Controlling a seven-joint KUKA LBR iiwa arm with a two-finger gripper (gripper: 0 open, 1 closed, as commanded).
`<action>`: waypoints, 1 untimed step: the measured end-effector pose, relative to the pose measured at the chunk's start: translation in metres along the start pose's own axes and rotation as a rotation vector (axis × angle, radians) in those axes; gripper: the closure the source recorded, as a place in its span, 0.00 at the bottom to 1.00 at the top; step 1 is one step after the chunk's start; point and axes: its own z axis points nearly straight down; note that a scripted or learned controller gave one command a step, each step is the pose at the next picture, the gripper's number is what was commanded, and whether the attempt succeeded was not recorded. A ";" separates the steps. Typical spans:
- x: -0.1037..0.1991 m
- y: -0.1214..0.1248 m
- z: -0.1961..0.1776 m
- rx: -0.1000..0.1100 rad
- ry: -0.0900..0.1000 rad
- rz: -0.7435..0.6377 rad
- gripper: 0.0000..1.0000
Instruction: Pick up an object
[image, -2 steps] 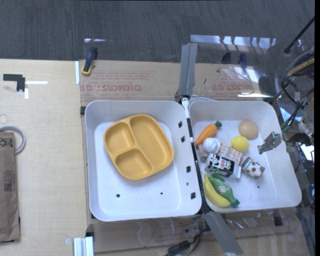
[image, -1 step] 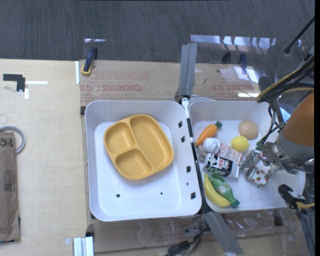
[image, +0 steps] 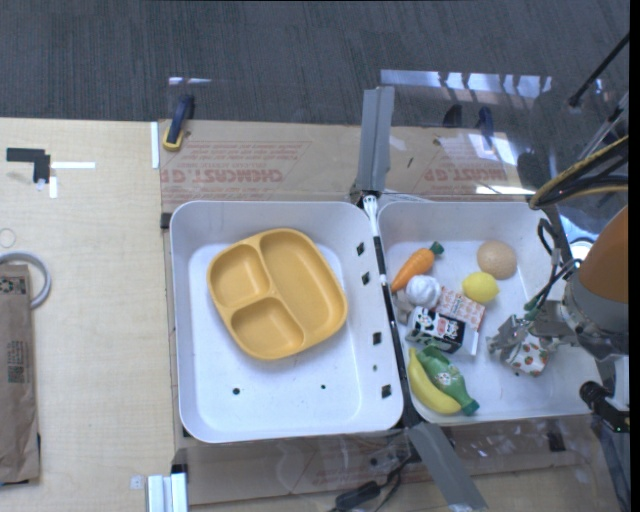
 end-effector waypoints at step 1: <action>-0.008 -0.011 0.000 -0.001 0.004 -0.177 0.00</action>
